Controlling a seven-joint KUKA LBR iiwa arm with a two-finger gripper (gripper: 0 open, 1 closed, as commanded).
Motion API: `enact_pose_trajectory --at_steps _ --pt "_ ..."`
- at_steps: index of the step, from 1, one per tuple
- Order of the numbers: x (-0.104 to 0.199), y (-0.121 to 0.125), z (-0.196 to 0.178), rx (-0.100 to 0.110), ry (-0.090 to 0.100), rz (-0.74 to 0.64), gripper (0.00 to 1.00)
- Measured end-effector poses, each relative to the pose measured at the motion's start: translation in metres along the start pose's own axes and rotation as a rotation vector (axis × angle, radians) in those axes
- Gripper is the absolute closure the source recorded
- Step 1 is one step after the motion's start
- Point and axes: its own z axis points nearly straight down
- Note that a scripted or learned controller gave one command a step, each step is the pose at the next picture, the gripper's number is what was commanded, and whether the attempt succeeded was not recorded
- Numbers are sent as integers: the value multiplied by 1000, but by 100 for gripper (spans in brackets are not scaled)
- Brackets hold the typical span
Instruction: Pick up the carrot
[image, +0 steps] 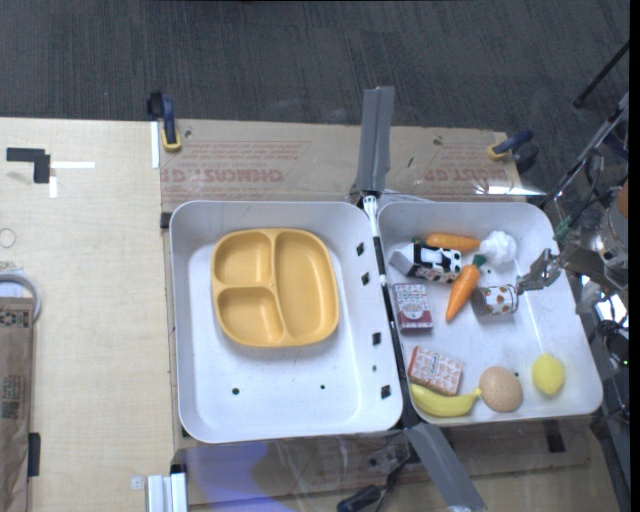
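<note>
From the overhead camera view we see two white bins side by side: the left bin (200, 400) carries a yellow divided plate (275, 287), and the right bin (570, 330) holds a scatter of toy food. The carrot (461, 291) lies tilted near the middle of the right bin, its thick end up beside a white crumpled item (497, 246) and its tip pointing down-left toward a small red-and-white box (412, 306). Just above it we find a black-and-white cow figure (437, 261) and a second orange piece (451, 241). Along the bin's near edge sit a banana (443, 402), a brown egg (501, 389) and a lemon (547, 374). The gripper (535, 275) reaches in from the right, near the carrot but apart from it — we cannot tell how it is set.
</note>
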Motion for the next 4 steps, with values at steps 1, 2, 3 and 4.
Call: enact_pose_trajectory --at_steps 1,2,3,4 --pt "65 33 90 3 0 145 0" --pt "64 33 85 10 -4 142 100" --pt "64 33 85 10 -4 142 0" --pt "59 35 125 2 1 -88 0"
